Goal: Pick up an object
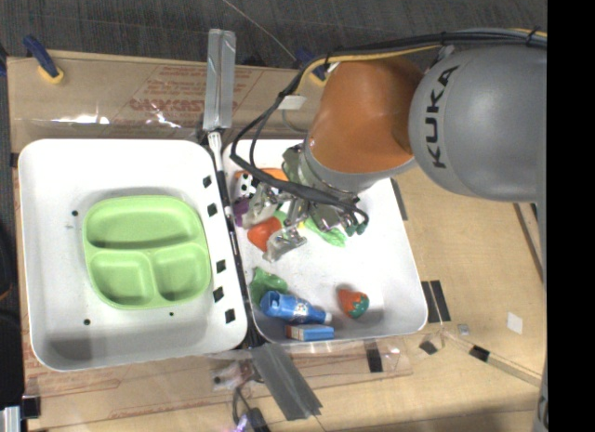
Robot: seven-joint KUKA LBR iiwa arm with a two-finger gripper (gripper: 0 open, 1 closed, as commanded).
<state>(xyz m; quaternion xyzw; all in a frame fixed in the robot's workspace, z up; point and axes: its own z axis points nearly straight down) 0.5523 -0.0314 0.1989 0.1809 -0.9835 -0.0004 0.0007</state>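
Your metal two-finger gripper [282, 231] sits low in the right white bin [402, 263], just beside the small orange-red plastic toy [262, 232] — can't tell finger opening. Risk: clutter — the green leafy piece [327, 232] crowds it, so you could snag two items.

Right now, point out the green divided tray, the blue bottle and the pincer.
green divided tray [144, 252]: camera view, on the ridge between its compartments, in the left bin.
blue bottle [290, 307]: camera view, mid-body, near the right bin's front edge.
pincer [284, 235]: camera view, at its metal fingertips above the right bin.
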